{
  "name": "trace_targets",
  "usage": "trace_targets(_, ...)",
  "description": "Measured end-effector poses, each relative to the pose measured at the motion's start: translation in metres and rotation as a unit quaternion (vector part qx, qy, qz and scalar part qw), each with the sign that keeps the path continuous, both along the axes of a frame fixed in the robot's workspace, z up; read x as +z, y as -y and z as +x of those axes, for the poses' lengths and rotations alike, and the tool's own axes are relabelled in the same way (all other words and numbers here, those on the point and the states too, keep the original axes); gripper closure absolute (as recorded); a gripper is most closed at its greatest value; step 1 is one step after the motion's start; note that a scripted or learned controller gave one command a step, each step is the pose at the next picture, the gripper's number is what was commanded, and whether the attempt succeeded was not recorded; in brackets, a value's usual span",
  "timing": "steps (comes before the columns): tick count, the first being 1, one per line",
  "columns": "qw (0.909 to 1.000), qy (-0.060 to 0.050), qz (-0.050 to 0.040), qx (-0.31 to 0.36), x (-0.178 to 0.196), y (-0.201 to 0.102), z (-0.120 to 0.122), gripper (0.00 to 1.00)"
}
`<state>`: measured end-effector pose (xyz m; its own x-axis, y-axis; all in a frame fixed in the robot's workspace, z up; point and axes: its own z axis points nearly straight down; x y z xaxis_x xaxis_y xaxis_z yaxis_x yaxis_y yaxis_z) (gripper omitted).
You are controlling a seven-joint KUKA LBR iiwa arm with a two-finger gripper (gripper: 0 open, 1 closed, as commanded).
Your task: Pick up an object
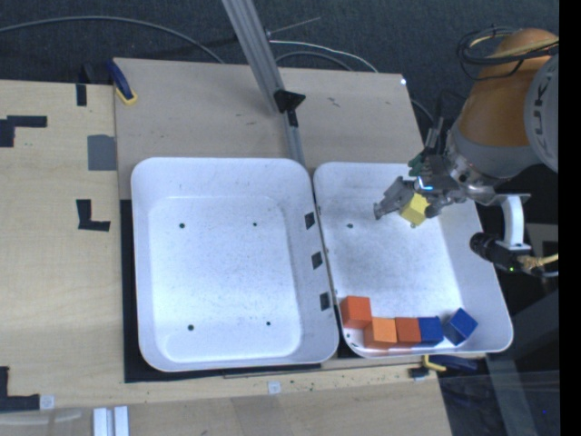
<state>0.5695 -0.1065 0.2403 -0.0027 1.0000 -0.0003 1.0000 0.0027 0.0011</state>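
Note:
My gripper hangs over the upper right part of the right bin, reaching in from the right. A small yellow block sits between its fingers, lifted above the bin floor. Along the near edge of the same bin lie two orange blocks, a dark red block and two blue blocks in a row.
The left bin lies next to the right one. A slanted metal rod runs down to the bins' shared far corner. Cables trail across the back of the bench. A yellow-handled tool lies at the back left.

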Motion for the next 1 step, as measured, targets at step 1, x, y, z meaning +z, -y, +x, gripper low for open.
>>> trace_targets(1,1.0,0.0,-0.0013,-0.002,0.0011,0.0566,0.0421,0.0)
